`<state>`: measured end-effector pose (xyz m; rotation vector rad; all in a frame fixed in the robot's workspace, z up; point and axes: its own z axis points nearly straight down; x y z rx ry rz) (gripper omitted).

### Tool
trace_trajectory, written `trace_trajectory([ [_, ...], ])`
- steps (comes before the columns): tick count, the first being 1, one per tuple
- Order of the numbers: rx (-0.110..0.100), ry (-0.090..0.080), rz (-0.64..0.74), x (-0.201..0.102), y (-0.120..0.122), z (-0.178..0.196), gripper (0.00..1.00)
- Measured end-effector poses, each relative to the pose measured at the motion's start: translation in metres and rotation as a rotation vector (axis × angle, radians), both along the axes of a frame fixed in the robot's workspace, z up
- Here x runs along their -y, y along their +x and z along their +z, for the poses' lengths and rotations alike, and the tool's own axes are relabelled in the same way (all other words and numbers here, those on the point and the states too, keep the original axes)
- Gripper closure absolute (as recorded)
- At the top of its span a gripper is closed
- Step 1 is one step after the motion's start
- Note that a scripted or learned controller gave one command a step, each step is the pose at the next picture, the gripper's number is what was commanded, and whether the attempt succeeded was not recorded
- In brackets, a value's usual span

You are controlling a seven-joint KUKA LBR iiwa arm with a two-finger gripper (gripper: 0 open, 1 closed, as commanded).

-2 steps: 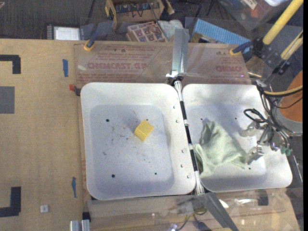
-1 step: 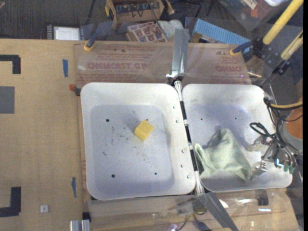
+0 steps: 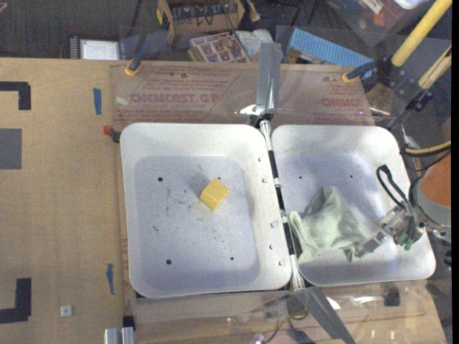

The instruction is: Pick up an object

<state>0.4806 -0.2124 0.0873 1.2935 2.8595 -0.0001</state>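
A small yellow block (image 3: 214, 194) lies near the middle of the left bin (image 3: 143, 156). A crumpled pale green cloth (image 3: 325, 224) rests in the right bin (image 3: 323, 149), toward its front left. My gripper (image 3: 369, 245) is low in the right bin's front right part, right at the cloth's right edge. The arm's orange band (image 3: 437, 185) shows at the right edge of the view. I see nothing lifted off either bin floor.
A black cable loop (image 3: 388, 181) hangs over the right bin near the arm. A metal strip (image 3: 268, 77) runs back from the seam between the bins. Boxes and clutter (image 3: 208, 20) stand behind the bench. Brown board (image 3: 57, 192) lies left of the bins.
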Motion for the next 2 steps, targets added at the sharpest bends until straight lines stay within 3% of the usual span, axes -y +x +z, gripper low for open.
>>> trace_trajectory([
  [1,0.002,0.001,-0.176,-0.054,0.001,0.0,0.0],
  [2,0.008,0.0,-0.175,-0.054,0.002,0.011,1.0],
])
